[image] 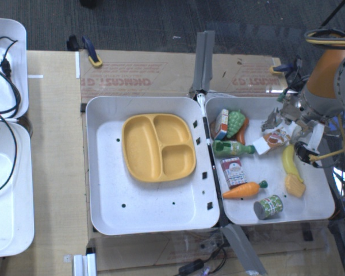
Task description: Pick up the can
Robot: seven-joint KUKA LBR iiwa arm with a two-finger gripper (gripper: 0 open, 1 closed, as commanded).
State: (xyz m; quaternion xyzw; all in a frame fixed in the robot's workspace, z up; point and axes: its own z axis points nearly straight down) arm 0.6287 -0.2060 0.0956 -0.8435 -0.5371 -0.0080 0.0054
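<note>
Camera view finds the can (268,206) lying on its side in the right bin (319,211), near the front edge, just beside the carrot (243,190) and near the cheese wedge (294,186). Well apart, the tool (283,121) hangs over the bin's far right; whether it is wide or narrow cannot be told.

The small green-labelled can (268,206) lies near the right bin's front wall (276,220), open above; the orange plastic carrot (243,190) and yellow cheese wedge (294,186) lie close beside it.
</note>
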